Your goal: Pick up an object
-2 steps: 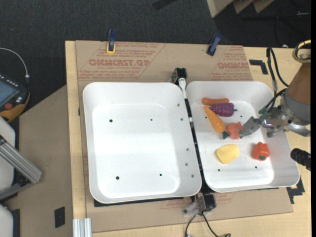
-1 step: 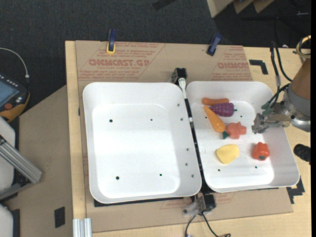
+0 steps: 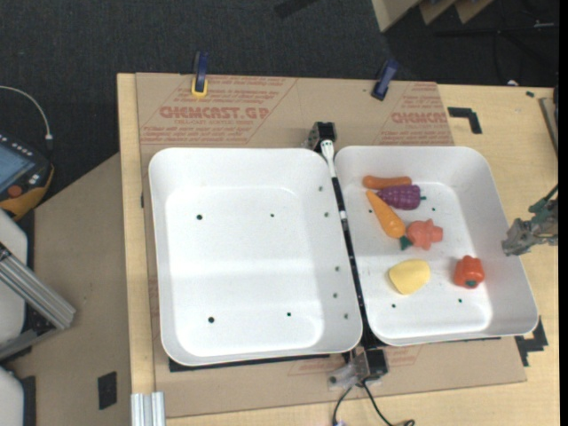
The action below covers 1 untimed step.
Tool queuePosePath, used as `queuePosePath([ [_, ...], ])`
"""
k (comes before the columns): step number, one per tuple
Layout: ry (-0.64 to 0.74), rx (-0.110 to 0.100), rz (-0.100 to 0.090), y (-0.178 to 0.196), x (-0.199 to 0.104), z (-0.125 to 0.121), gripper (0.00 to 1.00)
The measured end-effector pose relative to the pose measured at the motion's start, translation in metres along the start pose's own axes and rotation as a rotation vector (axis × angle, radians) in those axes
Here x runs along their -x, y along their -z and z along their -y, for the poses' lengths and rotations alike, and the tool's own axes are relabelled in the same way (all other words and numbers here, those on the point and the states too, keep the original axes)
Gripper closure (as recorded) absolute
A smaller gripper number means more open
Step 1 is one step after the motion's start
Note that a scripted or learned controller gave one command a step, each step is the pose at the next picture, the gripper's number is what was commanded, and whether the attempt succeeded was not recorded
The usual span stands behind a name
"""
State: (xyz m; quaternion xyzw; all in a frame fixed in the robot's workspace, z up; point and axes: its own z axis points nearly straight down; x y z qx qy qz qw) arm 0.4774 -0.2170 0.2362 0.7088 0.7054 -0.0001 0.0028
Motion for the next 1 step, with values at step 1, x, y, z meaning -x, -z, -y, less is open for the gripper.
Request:
queuePosePath([
  [1,0.013,-0.011,-0.011,-0.0588,-0.0921,-0.0066,1.0],
])
